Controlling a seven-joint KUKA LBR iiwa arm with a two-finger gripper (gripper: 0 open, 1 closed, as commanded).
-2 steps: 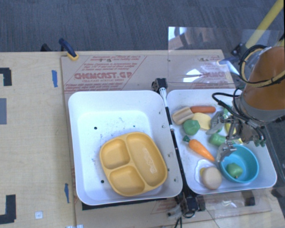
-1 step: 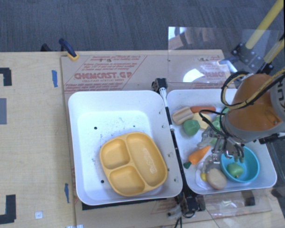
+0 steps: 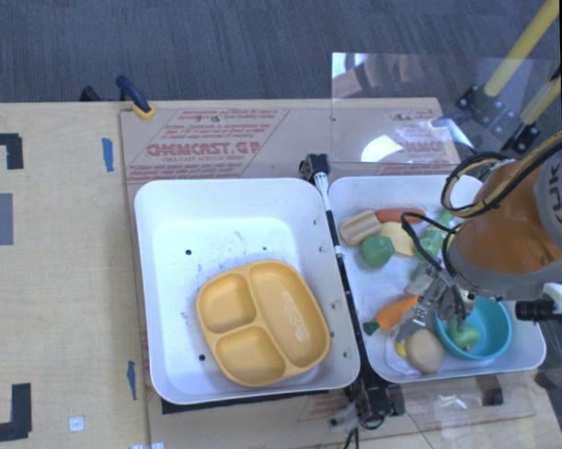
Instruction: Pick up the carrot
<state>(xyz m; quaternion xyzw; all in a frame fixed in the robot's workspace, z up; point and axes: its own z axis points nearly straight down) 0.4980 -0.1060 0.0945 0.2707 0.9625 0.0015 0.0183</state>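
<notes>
The carrot is orange with a green tip and lies slantwise in the lower middle of the right bin. My gripper hangs low over the carrot's thick right end, reaching down from the grey and orange arm. The wrist blocks the spot where gripper and carrot meet, so I cannot see whether they touch.
Around the carrot lie a green vegetable, a beige roll, a beige round item and a blue bowl holding a green item. The left bin holds a yellow divided plate.
</notes>
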